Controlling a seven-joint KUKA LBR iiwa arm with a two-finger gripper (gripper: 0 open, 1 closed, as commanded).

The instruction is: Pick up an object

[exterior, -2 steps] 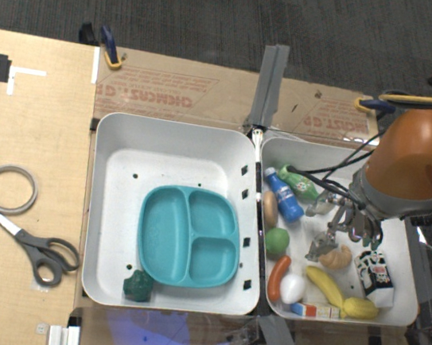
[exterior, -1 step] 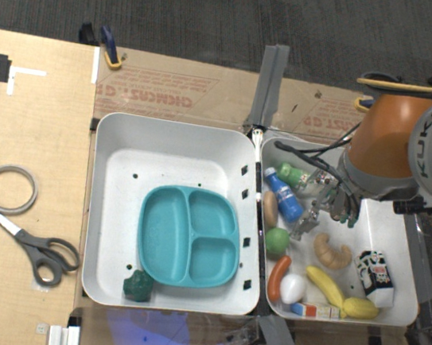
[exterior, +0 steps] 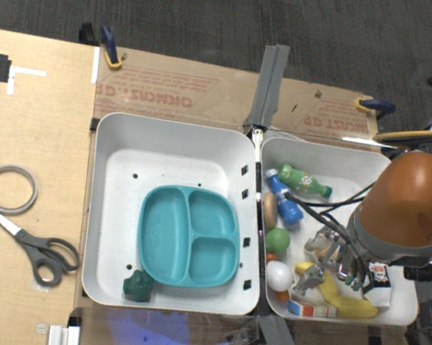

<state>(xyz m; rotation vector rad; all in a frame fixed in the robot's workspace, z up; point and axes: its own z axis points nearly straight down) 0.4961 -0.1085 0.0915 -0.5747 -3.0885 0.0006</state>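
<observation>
A tan desk (exterior: 34, 100) on dark carpet (exterior: 224, 8) bears scissors (exterior: 32, 245) and tape (exterior: 10, 188); tool (exterior: 323, 264) state unclear.

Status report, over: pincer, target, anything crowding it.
Pincer low in right bin, directly over banana. Nothing seen held. White ball and small carton crowd the spot.

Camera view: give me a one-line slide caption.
Grey arm's end effector lowered into the right white bin among toy foods; teal divided plastic tray in the left white bin.
</observation>
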